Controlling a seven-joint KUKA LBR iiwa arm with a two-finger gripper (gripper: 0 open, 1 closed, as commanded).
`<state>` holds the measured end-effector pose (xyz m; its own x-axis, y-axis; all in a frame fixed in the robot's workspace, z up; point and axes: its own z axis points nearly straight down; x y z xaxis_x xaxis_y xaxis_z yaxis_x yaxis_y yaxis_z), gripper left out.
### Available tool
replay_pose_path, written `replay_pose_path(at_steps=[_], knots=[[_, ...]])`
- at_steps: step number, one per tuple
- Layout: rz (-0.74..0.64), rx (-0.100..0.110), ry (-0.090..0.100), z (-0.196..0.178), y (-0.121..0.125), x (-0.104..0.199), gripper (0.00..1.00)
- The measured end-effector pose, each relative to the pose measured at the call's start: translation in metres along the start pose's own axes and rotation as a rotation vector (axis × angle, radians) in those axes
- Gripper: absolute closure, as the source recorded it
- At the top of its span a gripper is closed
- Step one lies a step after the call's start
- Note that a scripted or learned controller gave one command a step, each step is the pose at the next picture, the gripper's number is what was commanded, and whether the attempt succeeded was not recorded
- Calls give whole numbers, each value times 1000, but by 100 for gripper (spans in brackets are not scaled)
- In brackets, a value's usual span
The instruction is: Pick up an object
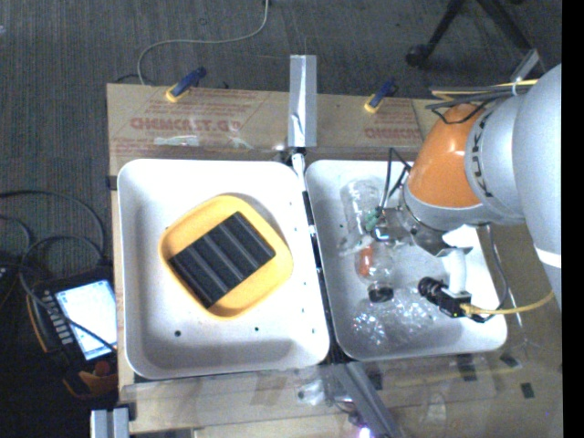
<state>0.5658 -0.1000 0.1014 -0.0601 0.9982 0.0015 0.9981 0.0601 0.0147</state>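
**Arm low over the right bin, yellow tray lying in the left**

The left bin point(137, 245) holds one thing: a yellow tray with a black ribbed insert point(226, 255). It lies flat near the bin's middle, turned at a slant, its long axis running from lower left to upper right, and the black ribs run along that same diagonal.

The right bin point(484, 331) holds several small things. A clear plastic bottle point(362, 203) lies toward the far side, its long axis running roughly from the far edge toward the near one. Just below it sits a small orange-red piece point(365, 261), and near that a small dark item point(380, 292). Crumpled clear plastic point(397, 316) spreads along the near part of the bin.

The arm point(474, 167), with its orange band, reaches in from the right and hangs over the right bin's far right part. The pincer point(391, 229) sits low, close beside the bottle and the orange-red piece; whether it is spread or pressed together cannot be told, and nothing is visibly pinched.

Both bins sit side by side on the bench point(210, 121).
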Motion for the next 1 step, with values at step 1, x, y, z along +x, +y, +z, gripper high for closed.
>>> replay_pose_path(at_steps=[1], knots=[[49, 40, -4, -78, 69, 21, 100]])
